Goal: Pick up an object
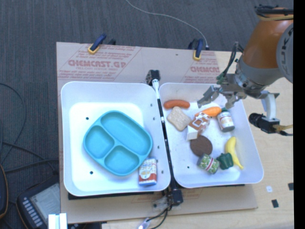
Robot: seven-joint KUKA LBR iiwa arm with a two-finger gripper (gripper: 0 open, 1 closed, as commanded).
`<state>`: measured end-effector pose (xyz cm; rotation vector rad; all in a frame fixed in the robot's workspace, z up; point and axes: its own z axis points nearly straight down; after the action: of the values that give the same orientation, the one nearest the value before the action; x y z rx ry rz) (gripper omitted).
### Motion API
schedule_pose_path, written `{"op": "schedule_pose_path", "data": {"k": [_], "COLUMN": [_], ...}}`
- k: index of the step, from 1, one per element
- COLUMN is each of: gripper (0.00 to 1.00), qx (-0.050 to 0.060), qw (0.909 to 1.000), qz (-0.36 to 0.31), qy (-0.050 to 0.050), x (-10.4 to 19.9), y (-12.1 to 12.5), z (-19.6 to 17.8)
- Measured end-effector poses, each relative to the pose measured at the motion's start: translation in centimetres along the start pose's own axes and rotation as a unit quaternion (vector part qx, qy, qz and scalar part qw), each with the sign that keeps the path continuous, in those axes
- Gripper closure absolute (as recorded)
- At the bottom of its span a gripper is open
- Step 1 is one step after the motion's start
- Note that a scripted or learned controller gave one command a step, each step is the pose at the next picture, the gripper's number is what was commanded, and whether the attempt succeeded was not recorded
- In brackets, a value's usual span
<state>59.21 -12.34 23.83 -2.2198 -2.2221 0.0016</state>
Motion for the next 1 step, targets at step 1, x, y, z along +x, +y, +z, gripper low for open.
{"op": "schedule_pose_path", "data": {"k": [1], "gripper": [0.00], "qx": [0.001], "qw": [1.0000], "qz": [0.000], "qy": [0.000], "x": [0.00], "y": [1.17], "z": [9.78]}}
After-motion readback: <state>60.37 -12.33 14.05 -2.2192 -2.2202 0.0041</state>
